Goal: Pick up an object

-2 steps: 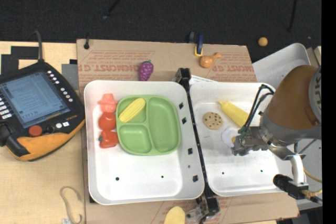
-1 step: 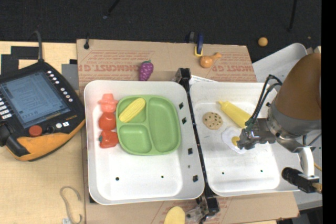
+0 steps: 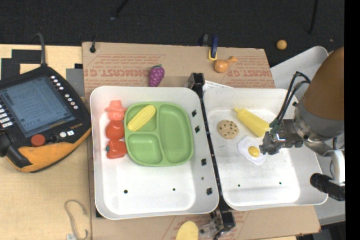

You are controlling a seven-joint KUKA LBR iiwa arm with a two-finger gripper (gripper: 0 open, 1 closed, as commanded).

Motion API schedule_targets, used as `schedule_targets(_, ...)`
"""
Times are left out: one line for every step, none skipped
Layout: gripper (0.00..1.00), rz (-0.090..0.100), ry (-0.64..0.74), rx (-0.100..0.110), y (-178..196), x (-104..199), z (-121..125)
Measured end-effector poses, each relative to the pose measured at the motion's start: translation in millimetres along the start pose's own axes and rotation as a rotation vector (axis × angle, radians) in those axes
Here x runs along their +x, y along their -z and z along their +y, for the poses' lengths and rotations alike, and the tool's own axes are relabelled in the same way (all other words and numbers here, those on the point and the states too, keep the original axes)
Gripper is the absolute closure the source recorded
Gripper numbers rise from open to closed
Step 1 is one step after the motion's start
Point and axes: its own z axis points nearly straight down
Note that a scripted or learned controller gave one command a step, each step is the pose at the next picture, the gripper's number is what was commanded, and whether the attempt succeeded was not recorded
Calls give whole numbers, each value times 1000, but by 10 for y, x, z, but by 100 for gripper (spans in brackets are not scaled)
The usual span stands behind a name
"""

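- While the gripper [image 3: 272, 142] hangs low over the right bin [image 3: 292, 191], it sits just beside the fried egg [image 3: 251, 150], which looks like the nearest thing to pick.
- Its fingers are dark and bunched against the arm's cabling, so I cannot tell how far apart they stand, and I see nothing between them.
- To do this step well, I'd judge the tips need to straddle the egg's raised yolk or one edge of the white, since the piece lies flat on the bin floor and offers little to pinch.
- A flat toy like that may slide out of the grasp, so a squarely centred descent right down to the floor seems wiser than a glancing one.
- The mustard bottle [image 3: 252, 121] lies tilted just above the egg, close enough that a careless approach could nudge it; it may be the easier grab, being rounder.
- The right bin holds 3 things: the egg, the mustard bottle and a cookie [image 3: 228, 129] to their left, apart from both.
- The left bin [image 3: 146, 194] holds a green divided plate [image 3: 169, 137] with a corn cob [image 3: 140, 117] in its upper left compartment.
- Beside the plate, against the bin's left wall, sits a column of red and pink toy pieces [image 3: 115, 129].
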Motion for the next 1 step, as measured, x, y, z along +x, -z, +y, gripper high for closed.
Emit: schedule_targets(100,1,3,1,-25,362,449)
